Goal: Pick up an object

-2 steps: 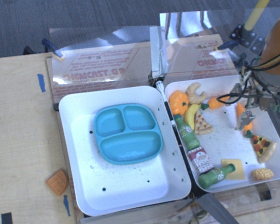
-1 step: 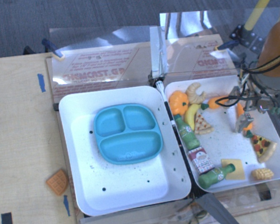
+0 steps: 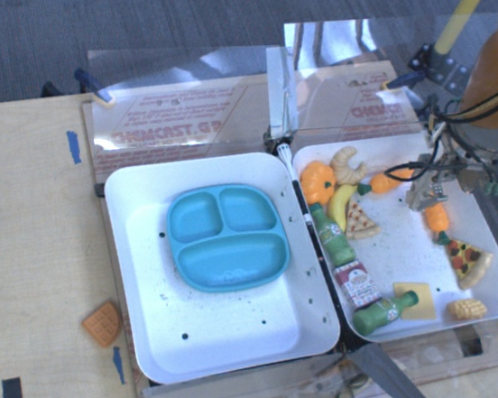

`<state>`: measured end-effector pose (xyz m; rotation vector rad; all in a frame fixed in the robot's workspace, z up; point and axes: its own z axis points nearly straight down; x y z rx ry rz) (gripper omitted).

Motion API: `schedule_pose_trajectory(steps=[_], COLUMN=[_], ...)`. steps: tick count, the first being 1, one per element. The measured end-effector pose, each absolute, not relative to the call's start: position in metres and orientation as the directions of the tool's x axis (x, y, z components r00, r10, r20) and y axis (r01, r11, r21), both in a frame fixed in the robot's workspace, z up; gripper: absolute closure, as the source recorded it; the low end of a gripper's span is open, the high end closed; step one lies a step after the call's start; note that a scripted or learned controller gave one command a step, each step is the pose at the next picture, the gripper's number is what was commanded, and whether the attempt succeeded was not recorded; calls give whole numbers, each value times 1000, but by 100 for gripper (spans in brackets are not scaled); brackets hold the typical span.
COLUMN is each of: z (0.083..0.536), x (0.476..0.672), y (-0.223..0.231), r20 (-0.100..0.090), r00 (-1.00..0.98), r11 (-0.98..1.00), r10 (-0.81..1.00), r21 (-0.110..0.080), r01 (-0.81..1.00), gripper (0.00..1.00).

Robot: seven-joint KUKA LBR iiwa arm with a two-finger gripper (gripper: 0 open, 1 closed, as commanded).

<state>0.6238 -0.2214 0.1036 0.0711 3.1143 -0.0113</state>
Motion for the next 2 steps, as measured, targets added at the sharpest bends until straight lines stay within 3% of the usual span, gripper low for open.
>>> schedule_pose_trajectory(steps=[1, 2], z=[102, 88], x=[623, 612], y=[-221, -223], r20=[-25, -8], r00=[-999, -999], r11=[999, 999], r10=[45, 37], r21=[-6, -2], r01=[45, 37], gripper=[0, 0])
